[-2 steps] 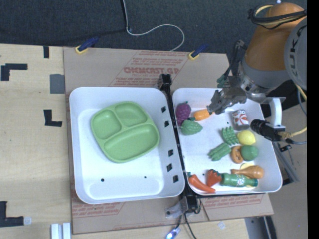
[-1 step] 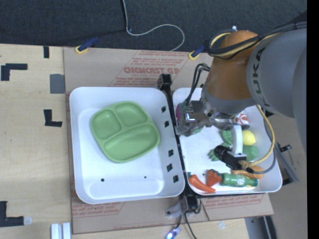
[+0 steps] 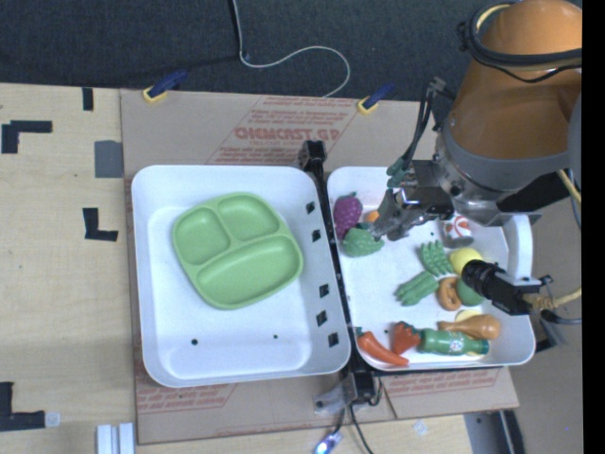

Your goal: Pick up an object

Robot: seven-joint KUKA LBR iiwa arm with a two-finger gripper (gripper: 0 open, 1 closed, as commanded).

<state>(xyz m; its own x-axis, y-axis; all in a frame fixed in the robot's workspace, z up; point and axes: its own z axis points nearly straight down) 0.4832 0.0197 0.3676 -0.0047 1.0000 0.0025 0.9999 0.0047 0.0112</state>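
My gripper (image 3: 388,219) hangs low over the upper left part of the right bin (image 3: 518,253), under the grey and orange wrist. It sits just right of a purple grape bunch (image 3: 347,212) and just above a green leafy toy (image 3: 360,243). A small orange piece shows at its tip. Whether it touches the green toy is unclear, and I see nothing clearly held.
The right bin also holds a green pod toy (image 3: 423,274), a yellow piece (image 3: 465,258), an orange ring (image 3: 450,295), a red pepper (image 3: 378,349), a green bottle shape (image 3: 454,344) and a red-white item (image 3: 460,226). A green divided plate (image 3: 238,248) lies in the left bin (image 3: 161,329).
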